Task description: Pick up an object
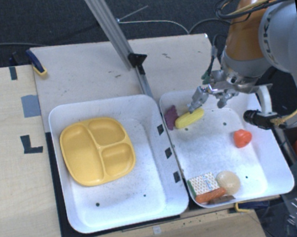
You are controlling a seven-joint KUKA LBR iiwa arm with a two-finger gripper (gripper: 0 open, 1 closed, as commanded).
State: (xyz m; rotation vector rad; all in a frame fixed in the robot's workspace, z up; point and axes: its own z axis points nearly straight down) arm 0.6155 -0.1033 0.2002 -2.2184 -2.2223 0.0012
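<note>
Gripper over right bin, just above-right of banana; finger spread impossible to tell. Purple piece left of banana. Orange toy below-right. Patterned card (print unreadable) far below.

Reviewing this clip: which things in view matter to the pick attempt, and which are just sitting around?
In play: end effector, at the top of the right bin; yellow banana-shaped toy just below it.

Lying about: purple block, orange toy, patterned packet, beige ball, yellow divided tray in the left bin.
</note>
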